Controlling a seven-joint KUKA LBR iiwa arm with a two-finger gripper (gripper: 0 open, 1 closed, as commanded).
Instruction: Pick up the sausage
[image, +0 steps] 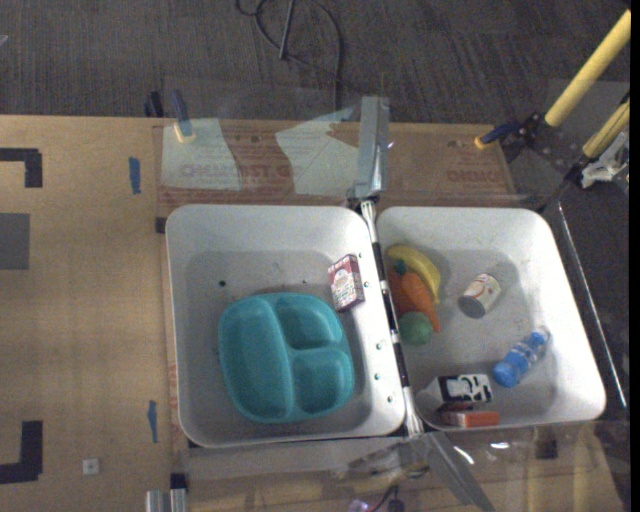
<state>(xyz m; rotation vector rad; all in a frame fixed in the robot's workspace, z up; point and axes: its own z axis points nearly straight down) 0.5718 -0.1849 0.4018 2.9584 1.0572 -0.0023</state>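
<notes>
A short reddish-orange sausage lies flat against the front wall of the right bin, near that bin's front left corner. A small black-and-white box sits just behind it, touching or nearly touching it.
The right bin also holds a banana, a carrot, a green lime, a small can and a blue bottle. In the left bin are a teal divided plate and a small red box. Yellow-handled clamps stand at the back right.
</notes>
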